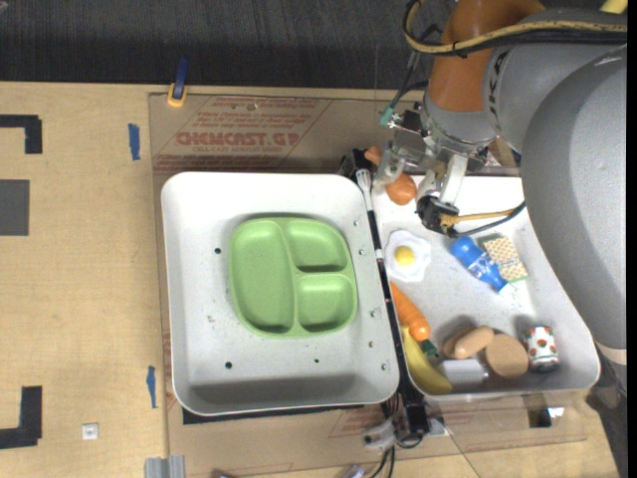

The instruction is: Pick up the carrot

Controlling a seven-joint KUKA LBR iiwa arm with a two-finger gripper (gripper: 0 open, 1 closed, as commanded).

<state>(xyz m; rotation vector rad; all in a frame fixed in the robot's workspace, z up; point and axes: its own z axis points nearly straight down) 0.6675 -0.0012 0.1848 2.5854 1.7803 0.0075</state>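
Carrot lies in the right bin, hard against its left wall, long axis running down that wall, between the fried egg above and the banana below. Gripper hangs over the bin's far corner, well apart from the carrot; whether its jaws are parted, I cannot tell. It would need to travel toward the near side.

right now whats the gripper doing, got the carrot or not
Gripper: at the far end of the right bin; whether it is open or closed cannot be told. The carrot lies by the bin's left wall, apart from it.
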